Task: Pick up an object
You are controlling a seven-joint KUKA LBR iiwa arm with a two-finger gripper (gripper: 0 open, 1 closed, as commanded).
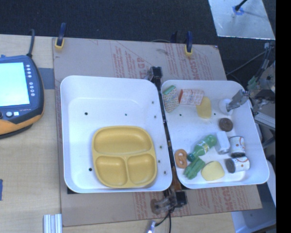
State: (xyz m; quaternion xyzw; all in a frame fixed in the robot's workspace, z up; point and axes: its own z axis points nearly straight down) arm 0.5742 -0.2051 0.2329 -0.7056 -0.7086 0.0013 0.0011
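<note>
Objects for picking lie scattered in the right bin (pixel 262 176), well apart from the arm's reach at the moment. From where the camera looks down, a green bottle (pixel 203 145) lies tilted near the middle of that bin, with a green pepper-like piece (pixel 194 168) just below it and a small pretzel (pixel 180 158) at its left, close to the wall between the bins. A pale yellow lump (pixel 212 171) sits near the front edge, beside a small white can (pixel 238 164) with dark ends. Another white can with a red label (pixel 236 144) lies just above that one, and a brown round disc (pixel 225 124) sits further up. Toward the back of the bin there is a checked carton (pixel 170 97), a small orange-and-white box (pixel 190 96) touching it, and a yellow piece (pixel 204 108) just to their right.

The claw (pixel 236 101) hangs over the right bin's back right corner, above a white round thing I can't make out; whether it is spread or pressed together I cannot tell from here.

The left bin (pixel 77 89) holds a yellow divided tray (pixel 123 155) toward its front. On the counter (pixel 24 178) at far left rests a handheld pendant (pixel 12 93) with a lit screen.
</note>
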